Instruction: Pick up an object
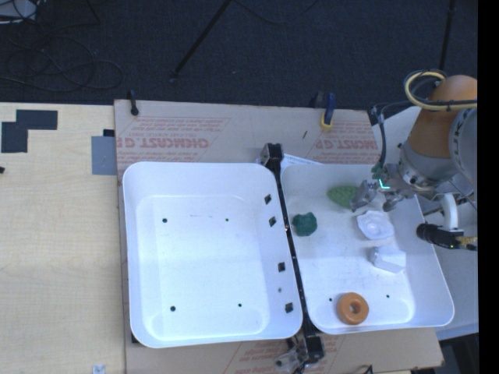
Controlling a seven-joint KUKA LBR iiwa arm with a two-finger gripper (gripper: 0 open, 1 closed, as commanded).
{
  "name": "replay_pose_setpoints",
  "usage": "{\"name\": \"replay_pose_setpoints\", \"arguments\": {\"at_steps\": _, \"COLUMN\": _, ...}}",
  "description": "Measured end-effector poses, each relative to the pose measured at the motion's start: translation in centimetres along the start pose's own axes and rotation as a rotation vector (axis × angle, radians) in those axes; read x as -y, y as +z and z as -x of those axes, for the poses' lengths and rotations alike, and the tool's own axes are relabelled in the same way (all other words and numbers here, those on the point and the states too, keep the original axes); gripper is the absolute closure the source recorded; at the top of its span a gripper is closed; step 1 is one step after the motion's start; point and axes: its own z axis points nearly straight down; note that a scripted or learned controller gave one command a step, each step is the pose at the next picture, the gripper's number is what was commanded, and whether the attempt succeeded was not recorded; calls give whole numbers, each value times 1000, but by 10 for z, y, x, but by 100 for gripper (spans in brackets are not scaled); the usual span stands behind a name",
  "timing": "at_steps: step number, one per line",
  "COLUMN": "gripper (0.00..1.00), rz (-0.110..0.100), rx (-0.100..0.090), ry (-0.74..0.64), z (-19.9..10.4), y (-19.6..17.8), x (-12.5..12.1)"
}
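Observation:
The right bin [425, 306] holds several small objects. A dark green lump [303, 224] lies near its left wall. A light green piece [341, 195] sits at the back. A white cup-like piece [374, 226] and a white block [387, 259] lie toward the right. An orange ring [352, 308] rests near the front edge. My gripper [374, 194] hangs low over the back of this bin, just right of the light green piece and above the white cup-like piece. Nothing shows between its fingers.
The left bin [140, 209] stands beside the right one, joined by a black divider strip [284, 240]. Both rest on a cardboard sheet [195, 135] on the wooden bench. The arm's grey and orange body [440, 131] fills the back right corner.

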Motion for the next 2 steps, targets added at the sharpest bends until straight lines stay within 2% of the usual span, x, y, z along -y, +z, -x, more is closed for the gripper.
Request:
{"name": "replay_pose_setpoints", "arguments": {"at_steps": 1, "gripper": 0, "rz": -5, "rx": -3, "ry": -1, "z": 3, "y": 20, "x": 0}}
{"name": "replay_pose_setpoints", "arguments": {"at_steps": 2, "gripper": 100, "rz": -1, "rx": -2, "ry": -2, "z": 3, "y": 10, "x": 0}}
